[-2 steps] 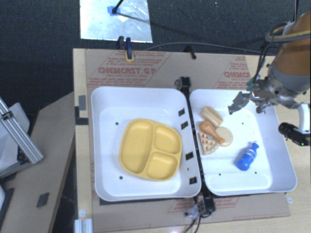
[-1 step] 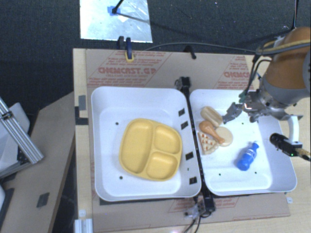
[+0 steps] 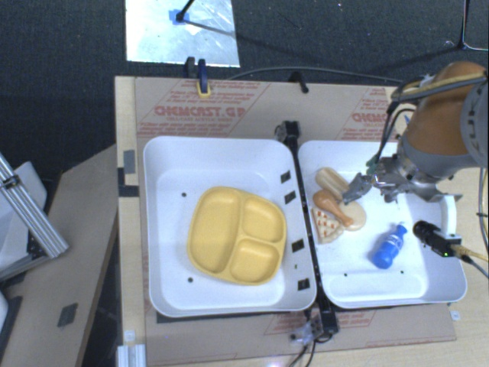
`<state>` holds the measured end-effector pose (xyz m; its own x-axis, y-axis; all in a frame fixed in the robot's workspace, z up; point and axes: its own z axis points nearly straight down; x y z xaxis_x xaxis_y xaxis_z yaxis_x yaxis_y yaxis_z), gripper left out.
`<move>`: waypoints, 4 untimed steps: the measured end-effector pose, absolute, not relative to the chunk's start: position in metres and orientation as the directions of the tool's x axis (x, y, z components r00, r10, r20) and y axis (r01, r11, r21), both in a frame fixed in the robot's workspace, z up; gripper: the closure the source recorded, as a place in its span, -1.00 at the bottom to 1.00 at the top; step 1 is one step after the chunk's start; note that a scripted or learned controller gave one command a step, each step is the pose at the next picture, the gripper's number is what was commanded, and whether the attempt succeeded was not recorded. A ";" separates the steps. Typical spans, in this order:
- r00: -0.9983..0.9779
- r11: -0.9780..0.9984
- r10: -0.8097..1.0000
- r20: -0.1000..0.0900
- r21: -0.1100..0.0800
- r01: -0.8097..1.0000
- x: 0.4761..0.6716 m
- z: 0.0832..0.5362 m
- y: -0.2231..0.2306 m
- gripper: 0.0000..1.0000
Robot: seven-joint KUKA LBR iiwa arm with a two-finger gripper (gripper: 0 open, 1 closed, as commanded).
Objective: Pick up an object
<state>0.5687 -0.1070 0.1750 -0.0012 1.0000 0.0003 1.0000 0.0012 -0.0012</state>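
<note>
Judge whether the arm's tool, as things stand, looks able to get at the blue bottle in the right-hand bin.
Probably yes. The blue bottle lies apart from the food pieces on the bare floor of the right bin, with nothing over it. The tool hangs in that same bin, just up and left of it.

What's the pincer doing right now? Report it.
Pincer: low over the toy food in the right bin; whether it is open, closed or holding anything cannot be told.

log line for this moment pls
gripper over toy food, right bin | blue bottle beside | yellow tray in left bin
</note>
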 end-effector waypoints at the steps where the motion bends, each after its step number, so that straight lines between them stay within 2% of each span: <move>1: 0.000 0.000 1.000 0.001 -0.004 1.000 0.563 0.120 -0.116 -1.00; 2: -0.002 0.002 1.000 -0.001 0.003 1.000 0.565 0.134 -0.116 1.00; 4: -0.004 0.004 1.000 -0.001 0.007 1.000 0.566 0.222 -0.116 1.00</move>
<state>0.5658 -0.1165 0.2216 -0.0042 1.0000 -0.0012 1.0000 0.0042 0.0069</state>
